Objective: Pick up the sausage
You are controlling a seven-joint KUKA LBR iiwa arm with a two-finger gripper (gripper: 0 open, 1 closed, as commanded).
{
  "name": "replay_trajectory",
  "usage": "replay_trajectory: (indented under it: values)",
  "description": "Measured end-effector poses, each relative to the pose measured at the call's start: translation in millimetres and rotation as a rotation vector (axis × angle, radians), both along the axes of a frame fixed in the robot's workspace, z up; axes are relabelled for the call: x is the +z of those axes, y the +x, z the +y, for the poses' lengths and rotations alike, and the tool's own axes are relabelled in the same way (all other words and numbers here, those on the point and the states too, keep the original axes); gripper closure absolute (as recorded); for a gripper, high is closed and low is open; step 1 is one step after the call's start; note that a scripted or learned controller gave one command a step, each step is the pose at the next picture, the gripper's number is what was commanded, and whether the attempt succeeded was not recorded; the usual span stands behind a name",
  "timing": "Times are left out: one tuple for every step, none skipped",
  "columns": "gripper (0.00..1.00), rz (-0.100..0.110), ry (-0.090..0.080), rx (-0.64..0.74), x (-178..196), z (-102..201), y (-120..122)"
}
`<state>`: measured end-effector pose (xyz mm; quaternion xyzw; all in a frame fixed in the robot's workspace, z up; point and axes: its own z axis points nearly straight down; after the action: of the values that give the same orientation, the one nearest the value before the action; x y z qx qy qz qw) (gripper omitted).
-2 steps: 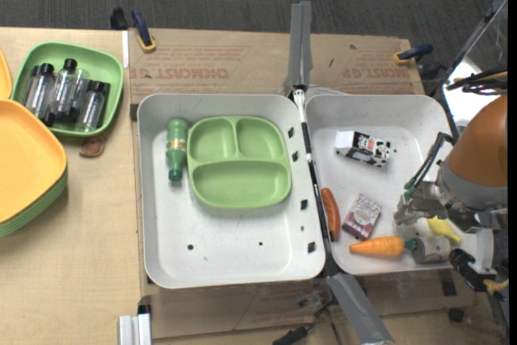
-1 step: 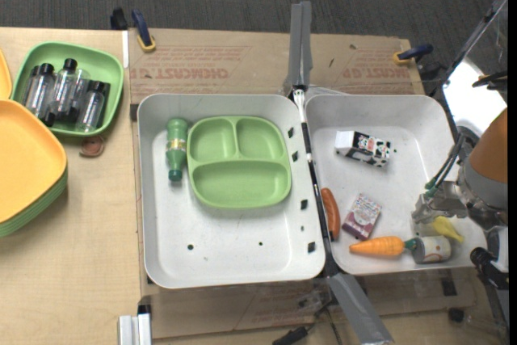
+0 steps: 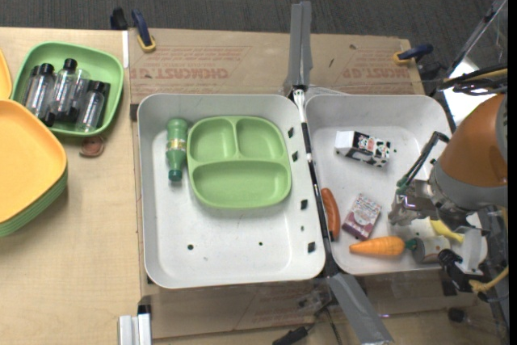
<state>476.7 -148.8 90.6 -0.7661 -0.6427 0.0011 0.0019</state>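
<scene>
The sausage (image 3: 329,212) is a slim red-orange link lying lengthwise against the left wall of the right bin (image 3: 420,113). My gripper (image 3: 406,206) hangs low over the right side of that bin, about a hand's width to the right of the sausage, with a pink packet (image 3: 362,216) lying between them. It does not touch the sausage. The arm's orange band (image 3: 483,151) sits just above and to the right of the gripper.
An orange carrot (image 3: 377,247) lies below the packet, near the bin's front wall. A small milk carton (image 3: 363,148) sits farther back. The left bin (image 3: 234,254) holds a green divided plate (image 3: 238,161) and a green bottle (image 3: 175,148). A green tray of bottles (image 3: 69,89) and orange plates (image 3: 28,170) stand at the far left.
</scene>
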Motion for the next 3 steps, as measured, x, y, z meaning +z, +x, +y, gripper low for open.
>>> replay_trajectory:
  values:
    - [1.00,-0.001,0.000,0.281,0.0,1.9,0.3]
    - [1.00,0.003,0.013,0.123,-0.7,-65.3,19.8]
    - [1.00,-0.002,0.010,0.075,0.6,-63.9,2.9]
